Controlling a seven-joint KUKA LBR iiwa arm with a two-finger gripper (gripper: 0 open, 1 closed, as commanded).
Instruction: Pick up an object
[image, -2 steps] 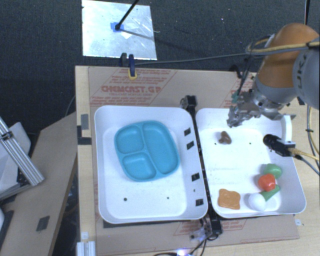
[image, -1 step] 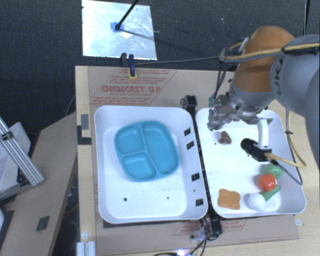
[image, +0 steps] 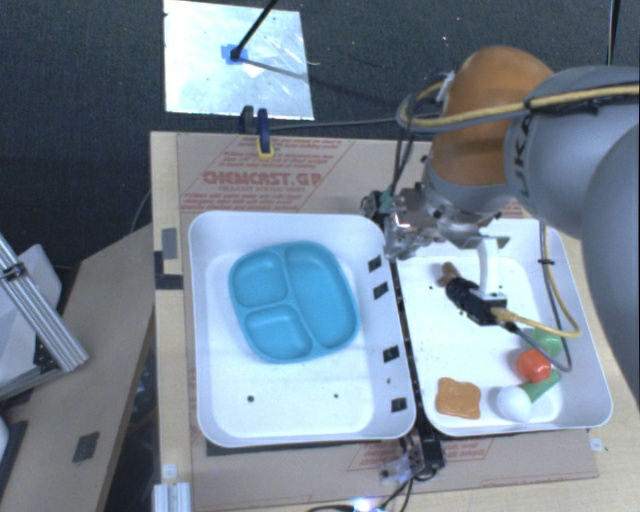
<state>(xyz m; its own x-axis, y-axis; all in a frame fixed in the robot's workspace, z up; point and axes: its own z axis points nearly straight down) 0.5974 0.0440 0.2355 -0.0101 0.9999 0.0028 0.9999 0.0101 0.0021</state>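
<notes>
The right white bin (image: 430, 330) holds a few small things near its front edge. A flat orange piece (image: 460, 398) lies at the front, with a white egg-shaped thing (image: 514, 403) beside it. Just behind those sits a red-orange toy (image: 533, 365) with a green part (image: 546, 386). My gripper (image: 408, 235) hangs over the back left corner of this bin, far from those things, under the orange wrist band. Nothing shows between its fingers.
A blue divided plate (image: 293, 300) lies in the left white bin (image: 290, 410). The wall between the two bins (image: 396, 320) carries black clips. A blue clamp (image: 262, 128) stands at the back of the bench, by a shiny sheet (image: 235, 60).
</notes>
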